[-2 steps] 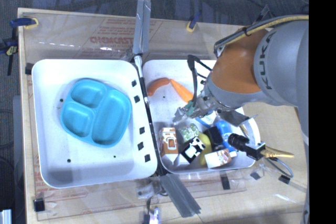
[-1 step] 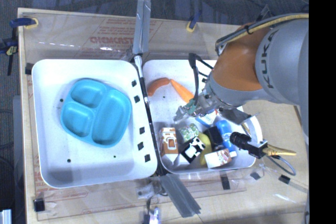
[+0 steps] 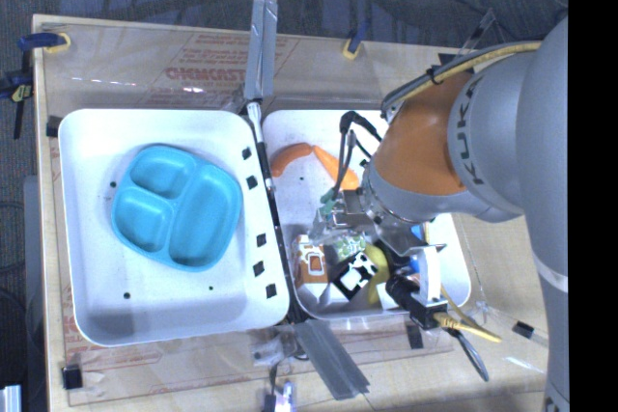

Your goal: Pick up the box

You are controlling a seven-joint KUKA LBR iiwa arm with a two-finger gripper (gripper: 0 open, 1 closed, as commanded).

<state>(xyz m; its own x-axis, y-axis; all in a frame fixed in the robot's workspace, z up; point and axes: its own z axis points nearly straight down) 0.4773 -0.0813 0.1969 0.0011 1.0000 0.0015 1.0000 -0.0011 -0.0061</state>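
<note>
Arm positioned over right bin.
The gripper sits low among clutter in the right bin; its opening cannot be determined. The box lies just beside it.

Robotics lab here: KUKA arm at three o'clock, two white bins clamped on a cardboard-covered bench, cables trailing.

A glossy blue plastic tray lies in a smooth white plastic bin on the pale wooden table.
</note>
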